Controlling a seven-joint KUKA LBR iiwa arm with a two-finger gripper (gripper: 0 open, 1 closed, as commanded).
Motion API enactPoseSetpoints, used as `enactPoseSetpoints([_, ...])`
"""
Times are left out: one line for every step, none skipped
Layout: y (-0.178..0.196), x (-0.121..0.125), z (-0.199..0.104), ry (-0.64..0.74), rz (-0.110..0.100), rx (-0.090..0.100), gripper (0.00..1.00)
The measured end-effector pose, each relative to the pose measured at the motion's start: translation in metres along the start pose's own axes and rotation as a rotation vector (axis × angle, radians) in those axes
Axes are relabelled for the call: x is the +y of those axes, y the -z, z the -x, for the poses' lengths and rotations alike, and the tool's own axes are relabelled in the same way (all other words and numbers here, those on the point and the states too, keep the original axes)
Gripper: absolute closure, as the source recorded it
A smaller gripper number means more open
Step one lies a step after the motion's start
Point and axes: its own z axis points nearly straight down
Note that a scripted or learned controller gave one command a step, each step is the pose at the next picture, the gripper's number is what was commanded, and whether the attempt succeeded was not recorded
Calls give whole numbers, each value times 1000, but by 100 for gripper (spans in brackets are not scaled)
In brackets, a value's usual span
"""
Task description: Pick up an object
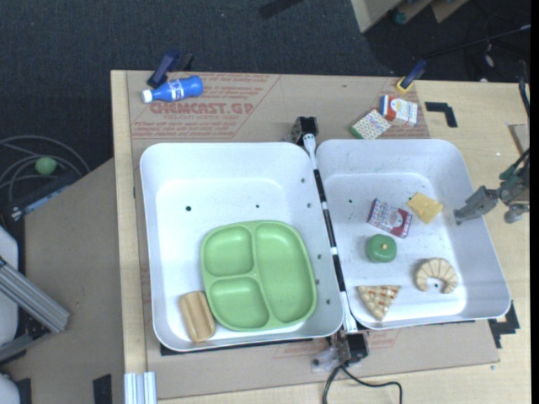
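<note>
- Hovering at the right rim of the right bin (472, 175), the gripper (484, 202) is seen with nothing between its fingers; whether they are apart or together cannot be told.
- Nearest to it, just to its left, one yellow cheese wedge (424, 206) is found, and this is judged the easiest pick.
- A clean grasp is best served if the gripper is centred over a single item before descent, well off the bin wall.
- Beyond the wedge, one red-and-white packet (388, 216) and one green round piece (381, 248) are spotted.
- Below and left of it, one croissant (436, 274) and one pizza slice (378, 299) are counted.
- Farthest off, in the left bin (210, 175), one green divided plate (255, 274) and one bread piece (196, 315) are noted.
</note>
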Motion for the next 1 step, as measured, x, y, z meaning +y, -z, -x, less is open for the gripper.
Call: enactPoseSetpoints([-141, 73, -42, 1, -6, 3, 0])
